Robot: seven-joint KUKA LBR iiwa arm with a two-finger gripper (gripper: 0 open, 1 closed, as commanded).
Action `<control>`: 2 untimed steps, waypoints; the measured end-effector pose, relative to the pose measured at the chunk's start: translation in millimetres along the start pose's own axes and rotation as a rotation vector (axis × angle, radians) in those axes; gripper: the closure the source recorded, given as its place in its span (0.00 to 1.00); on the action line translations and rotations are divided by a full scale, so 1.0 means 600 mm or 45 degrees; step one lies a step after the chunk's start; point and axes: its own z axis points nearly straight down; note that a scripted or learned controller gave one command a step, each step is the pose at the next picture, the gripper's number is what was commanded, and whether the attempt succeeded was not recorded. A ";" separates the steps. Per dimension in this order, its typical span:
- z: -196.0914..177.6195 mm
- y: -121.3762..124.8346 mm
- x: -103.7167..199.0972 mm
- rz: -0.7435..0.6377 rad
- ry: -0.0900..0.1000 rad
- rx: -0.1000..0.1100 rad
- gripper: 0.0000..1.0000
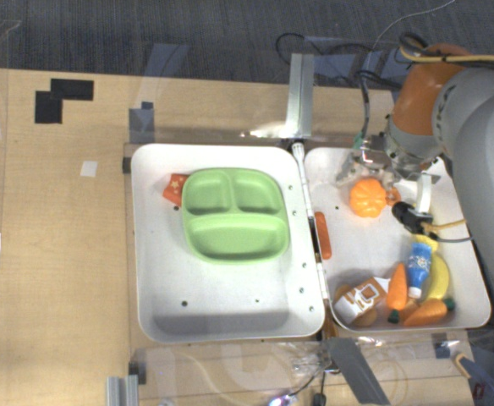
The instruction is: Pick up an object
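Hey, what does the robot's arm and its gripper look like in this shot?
The arm is a thick, rounded grey tube with an orange band above the wrist. Thin dark cables run from the bench's far edge to the wrist. The gripper is a small cluster of silvery metal and dark parts.

The green divided tray (233,213) looks like smooth matt plastic; the two white shallow bins (158,303) like glossy plastic; the pale bench top (52,227) like wood.
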 end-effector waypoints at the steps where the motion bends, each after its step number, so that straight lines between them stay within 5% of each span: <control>1: -0.022 0.001 -0.003 -0.003 -0.005 0.001 1.00; 2: -0.020 -0.032 -0.092 -0.104 -0.002 0.003 1.00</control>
